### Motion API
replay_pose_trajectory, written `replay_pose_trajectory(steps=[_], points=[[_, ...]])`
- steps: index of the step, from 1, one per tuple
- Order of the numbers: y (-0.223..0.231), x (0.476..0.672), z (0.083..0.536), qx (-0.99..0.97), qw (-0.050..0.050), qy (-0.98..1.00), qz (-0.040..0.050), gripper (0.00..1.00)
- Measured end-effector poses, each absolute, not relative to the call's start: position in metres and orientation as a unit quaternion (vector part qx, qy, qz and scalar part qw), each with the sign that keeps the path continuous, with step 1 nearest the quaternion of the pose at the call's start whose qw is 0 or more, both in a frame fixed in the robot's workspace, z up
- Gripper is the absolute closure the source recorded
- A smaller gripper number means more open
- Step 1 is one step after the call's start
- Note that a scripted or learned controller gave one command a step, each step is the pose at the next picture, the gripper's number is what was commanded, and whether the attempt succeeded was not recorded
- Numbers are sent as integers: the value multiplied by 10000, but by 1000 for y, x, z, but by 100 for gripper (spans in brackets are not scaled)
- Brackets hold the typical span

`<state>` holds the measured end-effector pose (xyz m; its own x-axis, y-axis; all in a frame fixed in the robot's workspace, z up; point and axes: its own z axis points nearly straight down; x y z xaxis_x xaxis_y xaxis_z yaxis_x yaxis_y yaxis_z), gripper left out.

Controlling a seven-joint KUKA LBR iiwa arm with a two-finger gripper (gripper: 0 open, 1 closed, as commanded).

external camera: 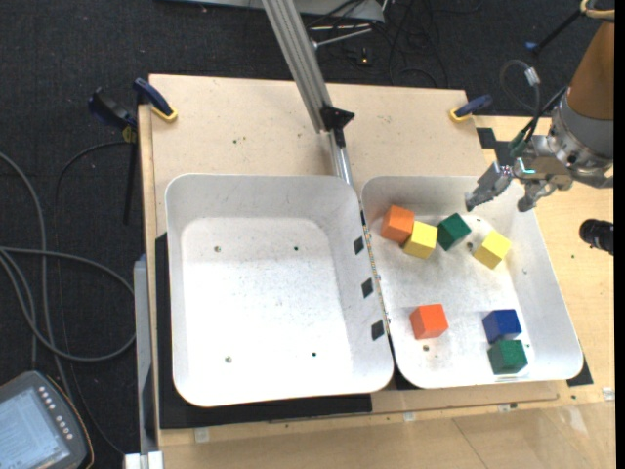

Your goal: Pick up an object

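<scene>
The claw (506, 190) hung over the upper edge of the right bin (547, 291), its two fingers apart and holding nothing. Below it lay an orange block (397, 223), two yellow blocks (422, 239) (491, 248) and a green block (453, 231). The left bin (195, 262) stood beside, on the worktop (244, 125).

You see the wooden bench (293, 125) with blue clamps (151, 96) at its far corners, a metal pole (298, 52) slanting overhead, cables (49, 262) on the dark floor.
</scene>
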<state>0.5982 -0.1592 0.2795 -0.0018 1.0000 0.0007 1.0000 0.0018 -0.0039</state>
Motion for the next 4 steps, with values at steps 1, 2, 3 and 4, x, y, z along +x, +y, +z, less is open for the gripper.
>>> replay_pose_trajectory(steps=[1,2,3,4], points=[[-159,599,282,-7061,0,-7081,2,0],[-149,600,232,-7059,18,-7083,16,0],[-158,594,175,-7078,22,-7064,20,0],[-153,594,112,-7073,27,-7069,19,0]])
